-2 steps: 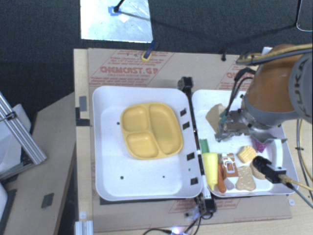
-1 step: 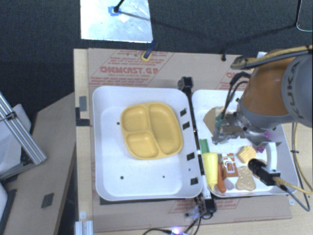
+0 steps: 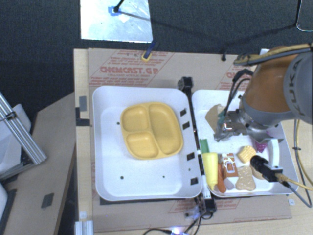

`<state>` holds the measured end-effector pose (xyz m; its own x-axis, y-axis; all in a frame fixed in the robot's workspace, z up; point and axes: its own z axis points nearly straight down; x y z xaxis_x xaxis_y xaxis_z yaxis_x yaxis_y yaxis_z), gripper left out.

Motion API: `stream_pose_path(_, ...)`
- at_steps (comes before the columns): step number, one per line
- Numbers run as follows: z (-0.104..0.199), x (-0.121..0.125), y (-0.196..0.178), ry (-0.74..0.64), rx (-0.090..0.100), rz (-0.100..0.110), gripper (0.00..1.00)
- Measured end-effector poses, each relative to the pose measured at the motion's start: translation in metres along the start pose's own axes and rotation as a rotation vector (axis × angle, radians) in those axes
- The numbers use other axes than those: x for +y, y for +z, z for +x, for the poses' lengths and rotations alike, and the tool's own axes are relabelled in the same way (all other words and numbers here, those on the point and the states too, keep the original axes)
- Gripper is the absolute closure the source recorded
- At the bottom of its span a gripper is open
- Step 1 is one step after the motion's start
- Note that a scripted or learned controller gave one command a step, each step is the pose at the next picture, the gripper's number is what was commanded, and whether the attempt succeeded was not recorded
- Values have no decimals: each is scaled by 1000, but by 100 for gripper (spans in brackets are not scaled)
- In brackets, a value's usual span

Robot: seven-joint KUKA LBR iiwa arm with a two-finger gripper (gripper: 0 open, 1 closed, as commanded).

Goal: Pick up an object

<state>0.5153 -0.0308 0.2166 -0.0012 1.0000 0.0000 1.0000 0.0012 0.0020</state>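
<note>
Toys lie crowded along the near edge of the right bin (image 3: 205,102): a yellow cylinder (image 3: 210,166), an orange carrot-like piece (image 3: 221,182), a tan bone-shaped biscuit (image 3: 245,181) and a yellow block (image 3: 246,154). My gripper (image 3: 222,131) hangs above that bin, just beyond the toys, and whether it grips anything I cannot tell. Left of that bin, the other bin (image 3: 105,180) holds a yellow divided plate (image 3: 150,130).

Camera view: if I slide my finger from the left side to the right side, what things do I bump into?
Left white bin → yellow divided plate → yellow bottle-shaped toy → robot's hand → yellow block
</note>
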Motion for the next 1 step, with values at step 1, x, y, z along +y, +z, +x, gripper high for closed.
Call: stream_pose_path(1,-1,-9,-18,0,1,-1,100)
